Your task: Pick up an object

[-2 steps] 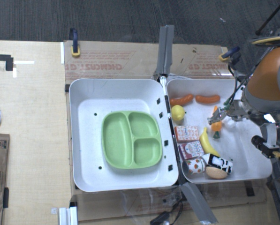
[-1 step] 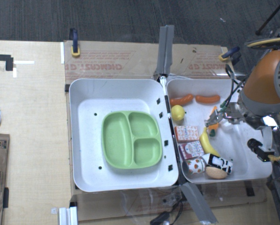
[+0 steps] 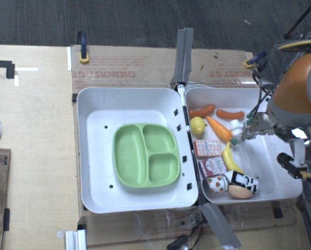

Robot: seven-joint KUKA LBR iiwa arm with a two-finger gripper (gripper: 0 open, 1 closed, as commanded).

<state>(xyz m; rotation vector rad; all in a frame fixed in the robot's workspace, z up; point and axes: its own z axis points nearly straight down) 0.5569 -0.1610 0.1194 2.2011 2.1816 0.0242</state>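
**Trainee:** Where did the arm stand in this frame?

**Operator:** I had it reaching in from the right, its orange band over the right bin. The gripper sat low inside that bin, beside the carrot. I could not tell whether the fingers were wide, narrow or closed on anything; they were too small and blurred.

**Trainee:** And the objects to pick?

**Operator:** All lay along the right bin's left half. At the back I saw two orange sausage-like pieces, then a lemon with the carrot slanting just beside it. Below these lay two small printed cartons, a banana touching their right edge, and at the front a spotted cup, a black-and-white item and a tan bread-like piece.

**Trainee:** The left bin?

**Operator:** The left bin held a green divided plate, lying flat near its middle.
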